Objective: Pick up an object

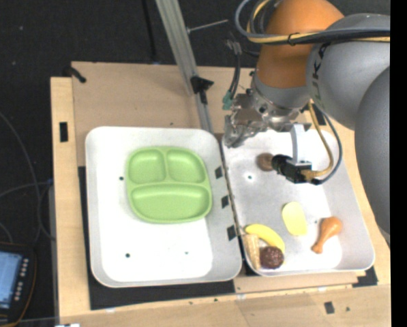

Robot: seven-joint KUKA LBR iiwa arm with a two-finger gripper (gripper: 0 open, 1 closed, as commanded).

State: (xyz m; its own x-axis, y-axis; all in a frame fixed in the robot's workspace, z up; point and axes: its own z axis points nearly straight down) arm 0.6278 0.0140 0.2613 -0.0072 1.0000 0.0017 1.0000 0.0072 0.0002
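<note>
My gripper (pixel 234 133) hangs over the far left corner of the right bin (pixel 339 182), close to the wall between the two bins. Nothing shows in it. A small brown lump (pixel 265 161) lies just to its right on the bin floor. Nearer the front lie a pale yellow slice (pixel 294 218), an orange drumstick (pixel 327 231), a yellow banana (pixel 264 236) and a dark reddish ball (pixel 272 257). The banana and the ball touch in the front left corner.
A green divided plate (pixel 169 184) sits in the left bin (pixel 108 251). A black connector with cables (pixel 293 169) hangs off the arm beside the brown lump. A slanted metal post (pixel 179 46) rises behind the bins.
</note>
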